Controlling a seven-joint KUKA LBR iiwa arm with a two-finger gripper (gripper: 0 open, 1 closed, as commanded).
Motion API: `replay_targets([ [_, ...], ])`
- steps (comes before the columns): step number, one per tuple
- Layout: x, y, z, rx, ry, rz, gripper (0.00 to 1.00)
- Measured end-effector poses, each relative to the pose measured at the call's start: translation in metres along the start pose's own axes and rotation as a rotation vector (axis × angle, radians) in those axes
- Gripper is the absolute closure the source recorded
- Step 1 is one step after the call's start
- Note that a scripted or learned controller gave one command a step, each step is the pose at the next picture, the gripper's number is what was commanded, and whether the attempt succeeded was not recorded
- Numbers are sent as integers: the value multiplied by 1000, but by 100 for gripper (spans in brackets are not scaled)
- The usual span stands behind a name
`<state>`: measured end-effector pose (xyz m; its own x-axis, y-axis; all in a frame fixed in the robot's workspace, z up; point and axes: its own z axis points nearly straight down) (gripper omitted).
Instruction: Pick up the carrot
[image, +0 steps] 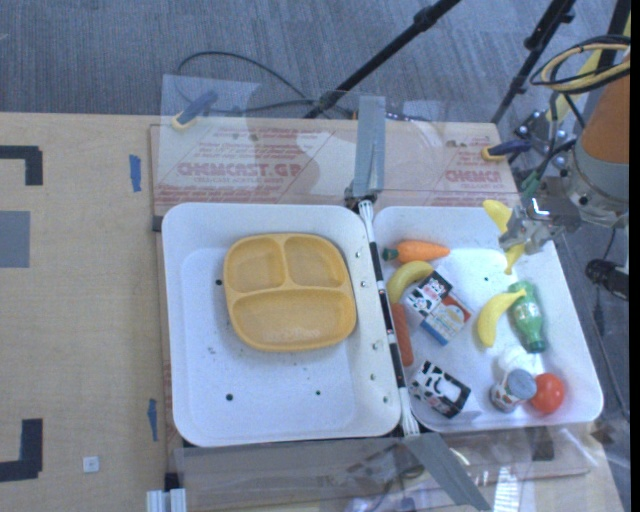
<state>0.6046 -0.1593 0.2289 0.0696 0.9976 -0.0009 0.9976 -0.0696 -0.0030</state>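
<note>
The end effector (527, 232) is hanging over the far right corner of the right bin (585, 330), low above a yellow banana (497, 212) lying against the far wall. Whether it is released or clenched cannot be told from this view; nothing is visibly being grasped.

The carrot (424, 250) is lying on its side well to the left of the end effector, near the bin's far wall and close to the divider between the two bins, with its green stub pointing left. Just nearer the camera than the carrot, a second banana (405, 281) is curving beside a small printed carton (437, 306), so the carrot is sitting mostly free on its far side, which is probably leaving room for a grip from above.

Nearer the camera than the end effector, a third banana (496, 316) is resting against a green bottle (527, 322), and a tomato (547, 393) is sitting by the near rim. Farther left again, the left bin (190, 330) is carrying a yellow divided plate (289, 291).

Judging from this layout, the arm is not yet lined up with the carrot; it would need to be travelling left across the bin before descending.
</note>
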Motion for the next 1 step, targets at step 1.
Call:
replay_targets([
  [1,9,-23,119,2,2,41,100],
])
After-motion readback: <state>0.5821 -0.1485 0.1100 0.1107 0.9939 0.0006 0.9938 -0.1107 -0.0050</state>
